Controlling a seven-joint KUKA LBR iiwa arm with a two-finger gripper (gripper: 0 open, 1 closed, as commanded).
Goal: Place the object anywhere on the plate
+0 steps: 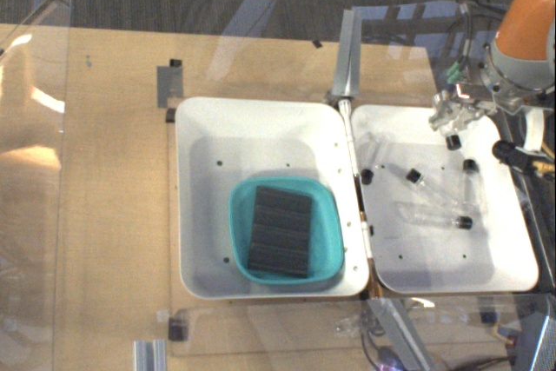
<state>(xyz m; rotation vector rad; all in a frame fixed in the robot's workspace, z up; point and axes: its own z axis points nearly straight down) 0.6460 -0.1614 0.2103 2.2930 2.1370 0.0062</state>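
A teal square plate lies in the left white bin, towards its front. A dark grey ribbed block rests flat on the plate, inside its rim. My gripper hangs over the far right corner of the right bin, well away from the plate and block. Its metal tip is small and cluttered in this view. A small black-capped piece sits just below the tip; whether it is held is unclear.
Several clear vials with black caps lie scattered in the right bin, such as one near its middle and another further front. A metal divider post stands behind the gap between the bins.
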